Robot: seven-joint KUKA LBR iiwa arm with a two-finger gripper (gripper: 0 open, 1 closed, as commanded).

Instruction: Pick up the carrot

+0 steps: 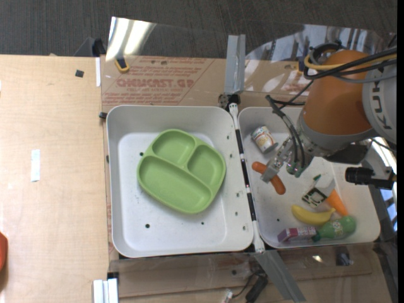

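Below, wooden bench (50,169), two white bins (120,232)

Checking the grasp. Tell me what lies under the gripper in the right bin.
Under the gripper lies an orange carrot on the right bin floor. Its two ends show; its middle is covered by the fingers, so contact cannot be judged.

Left white bin (120,188) holding a green three-compartment plate (182,170). Right white bin (369,223) containing a small can (263,138) near its back left, a banana (312,215) toward the front, and beside it a green bottle (336,228) and a pink tube (297,234).
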